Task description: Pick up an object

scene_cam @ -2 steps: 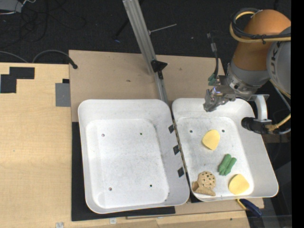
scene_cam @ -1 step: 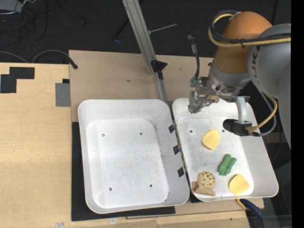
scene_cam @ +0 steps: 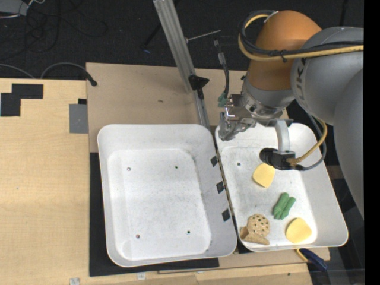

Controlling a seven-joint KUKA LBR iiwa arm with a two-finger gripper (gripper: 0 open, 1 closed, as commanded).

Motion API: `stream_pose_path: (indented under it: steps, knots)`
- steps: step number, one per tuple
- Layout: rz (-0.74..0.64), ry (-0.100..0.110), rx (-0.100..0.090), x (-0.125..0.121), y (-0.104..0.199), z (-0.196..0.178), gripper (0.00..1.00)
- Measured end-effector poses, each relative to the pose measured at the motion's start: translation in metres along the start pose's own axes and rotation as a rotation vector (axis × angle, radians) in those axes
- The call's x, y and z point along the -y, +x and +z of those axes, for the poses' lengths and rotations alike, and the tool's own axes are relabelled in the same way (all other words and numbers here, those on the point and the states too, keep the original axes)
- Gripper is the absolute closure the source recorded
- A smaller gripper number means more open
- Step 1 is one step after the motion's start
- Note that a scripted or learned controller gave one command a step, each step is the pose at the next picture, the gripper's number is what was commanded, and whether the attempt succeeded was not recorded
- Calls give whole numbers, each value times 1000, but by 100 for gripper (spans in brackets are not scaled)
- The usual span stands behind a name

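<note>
In the right bin lie a pale yellow wedge, a green ridged piece, a yellow rounded piece and a tan cookie-like piece. My gripper hangs over the bin's far left corner, up and left of the yellow wedge and apart from every object. Nothing shows between its fingers.
The left bin sits beside the right one, with black clips along the shared edge. A slanted metal rail rises behind the bins. The grey arm with its orange band covers the far right side.
</note>
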State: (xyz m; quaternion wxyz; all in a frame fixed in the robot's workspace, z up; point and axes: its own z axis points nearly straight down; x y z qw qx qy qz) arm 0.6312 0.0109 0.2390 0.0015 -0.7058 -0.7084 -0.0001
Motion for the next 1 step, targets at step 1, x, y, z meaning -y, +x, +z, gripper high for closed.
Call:
stream_pose_path:
  steps: [1]
  knots:
    - [-1, 0, 0, -1, 53, -6, 100]
